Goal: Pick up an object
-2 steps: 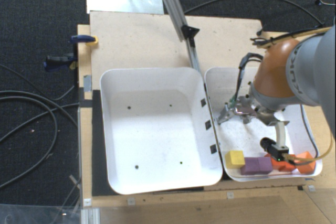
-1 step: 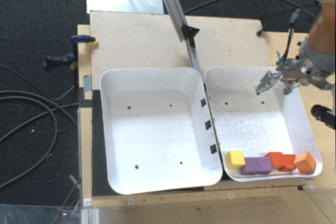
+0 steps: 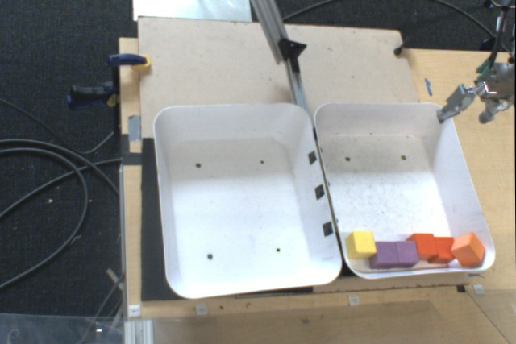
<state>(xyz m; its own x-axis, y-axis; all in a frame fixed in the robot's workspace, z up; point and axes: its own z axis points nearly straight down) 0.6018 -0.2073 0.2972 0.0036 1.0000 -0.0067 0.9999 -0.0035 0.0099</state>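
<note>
Right now the gripper (image 3: 472, 103) hangs at the right edge of the bench, just over the far right rim of the right bin (image 3: 387, 133), jaws spread apart with nothing between them. Down in that bin's near end sit the blocks in a row: a yellow block (image 3: 361, 244), a purple block (image 3: 394, 254), a red block (image 3: 432, 247) and an orange block (image 3: 468, 250). Beside it sits the left bin (image 3: 234, 133).
</note>
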